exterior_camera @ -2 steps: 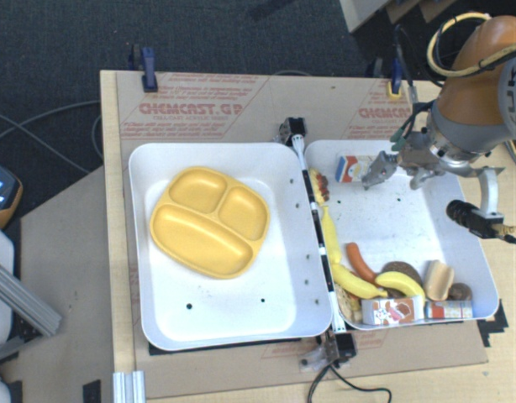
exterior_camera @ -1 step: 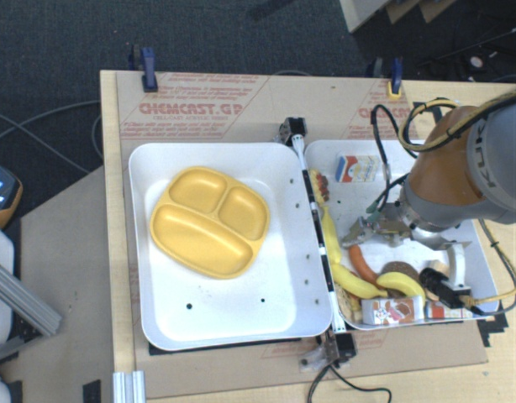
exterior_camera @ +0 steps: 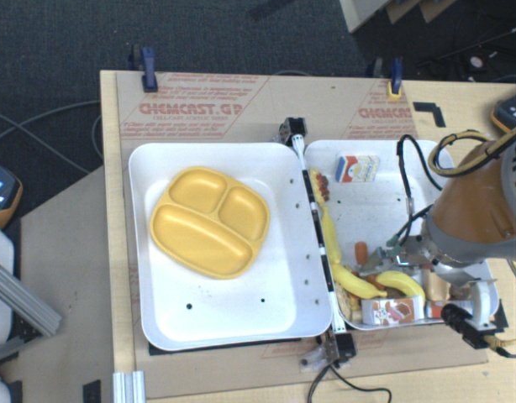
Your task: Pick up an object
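Observation:
The right bin (exterior_camera: 371, 212) holds several toy foods. A small white and orange carton (exterior_camera: 357, 168) lies near its far wall. A long yellow banana (exterior_camera: 329, 235) runs along its left wall, a shorter banana (exterior_camera: 359, 283) and another yellow piece (exterior_camera: 401, 282) lie near the front, and a small reddish sausage (exterior_camera: 361, 250) sits just behind them. A red and white box (exterior_camera: 388, 311) rests against the front wall. My gripper (exterior_camera: 391, 259) hangs low over the front of this bin, just above the yellow piece and right of the sausage. The arm's body hides the bin's right part.
The left bin (exterior_camera: 157, 309) carries a yellow divided plate (exterior_camera: 210, 221) in its far half. A black cable (exterior_camera: 407, 175) loops over the right bin behind the arm (exterior_camera: 472, 208). Clamps (exterior_camera: 147, 67) hold the board at the bench's far edge.

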{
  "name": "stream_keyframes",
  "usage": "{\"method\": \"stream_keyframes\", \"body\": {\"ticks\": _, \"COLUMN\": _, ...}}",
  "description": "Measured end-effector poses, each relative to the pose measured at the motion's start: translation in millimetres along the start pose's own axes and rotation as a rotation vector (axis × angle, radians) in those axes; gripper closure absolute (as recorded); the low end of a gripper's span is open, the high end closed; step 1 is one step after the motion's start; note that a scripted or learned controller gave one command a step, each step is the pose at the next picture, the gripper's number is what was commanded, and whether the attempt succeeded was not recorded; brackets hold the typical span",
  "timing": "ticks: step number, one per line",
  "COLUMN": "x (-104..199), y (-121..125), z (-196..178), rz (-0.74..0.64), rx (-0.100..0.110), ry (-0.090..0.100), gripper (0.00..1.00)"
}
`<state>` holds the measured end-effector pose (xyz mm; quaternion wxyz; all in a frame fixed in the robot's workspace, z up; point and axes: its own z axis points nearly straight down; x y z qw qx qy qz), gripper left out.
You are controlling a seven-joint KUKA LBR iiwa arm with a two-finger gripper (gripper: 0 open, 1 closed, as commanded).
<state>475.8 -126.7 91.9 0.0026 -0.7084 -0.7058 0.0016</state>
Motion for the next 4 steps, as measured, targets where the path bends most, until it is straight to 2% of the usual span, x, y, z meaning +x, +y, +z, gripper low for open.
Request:
{"method": "stream_keyframes", "body": {"ticks": 1, "x": 31, "y": 70, "z": 7, "rz": -0.009, "rx": -0.012, "ry": -0.003, "gripper": 0.0}}
{"method": "stream_keyframes", "body": {"ticks": 2, "x": 27, "y": 47, "z": 7, "rz": -0.002, "rx": -0.004, "ry": -0.001, "gripper": 0.0}}
{"method": "stream_keyframes", "body": {"ticks": 3, "x": 27, "y": 48, "z": -3, "rz": -0.003, "rx": -0.007, "ry": -0.002, "gripper": 1.0}}
{"method": "stream_keyframes", "body": {"ticks": 4, "x": 85, "y": 68, "z": -99, "rz": -0.012, "rx": -0.018, "ry": 0.0, "gripper": 1.0}}
